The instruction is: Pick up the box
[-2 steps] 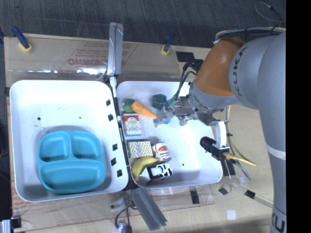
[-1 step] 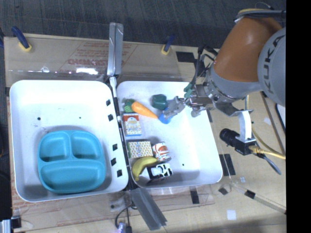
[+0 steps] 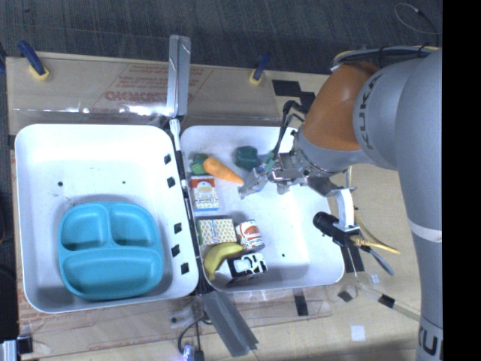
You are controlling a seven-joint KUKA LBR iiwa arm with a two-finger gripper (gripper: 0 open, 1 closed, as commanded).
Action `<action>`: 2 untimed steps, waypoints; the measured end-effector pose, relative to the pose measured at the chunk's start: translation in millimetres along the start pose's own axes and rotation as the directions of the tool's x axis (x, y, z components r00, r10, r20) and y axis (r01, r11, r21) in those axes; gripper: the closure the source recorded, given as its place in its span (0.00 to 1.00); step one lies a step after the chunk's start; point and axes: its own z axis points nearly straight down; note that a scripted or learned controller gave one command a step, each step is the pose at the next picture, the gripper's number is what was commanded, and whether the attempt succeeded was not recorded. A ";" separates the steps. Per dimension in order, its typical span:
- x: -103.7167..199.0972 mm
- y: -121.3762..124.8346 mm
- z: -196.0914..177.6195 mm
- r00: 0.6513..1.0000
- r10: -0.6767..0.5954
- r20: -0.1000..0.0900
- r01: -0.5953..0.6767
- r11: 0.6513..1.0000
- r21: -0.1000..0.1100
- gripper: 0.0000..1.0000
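While pincer state unclear | right bin: box, carrot, banana | left bin: blue tray

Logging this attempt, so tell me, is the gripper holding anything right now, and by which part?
Nothing is held. The gripper hangs over the right bin, beside the carrot, apart from the box.

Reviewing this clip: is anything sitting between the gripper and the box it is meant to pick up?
Nothing lies squarely between them. The gripper hangs over the right bin, and the box lies to its left by the divider, with bare bin floor between. The carrot sits close above that path, touching the box's top edge.
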 end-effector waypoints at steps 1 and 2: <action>-9.6 16.8 79.7 0.998 -0.056 0.001 0.056 0.998 -0.002 0.00; -10.1 16.9 69.6 0.998 -0.060 0.001 0.060 0.998 -0.002 1.00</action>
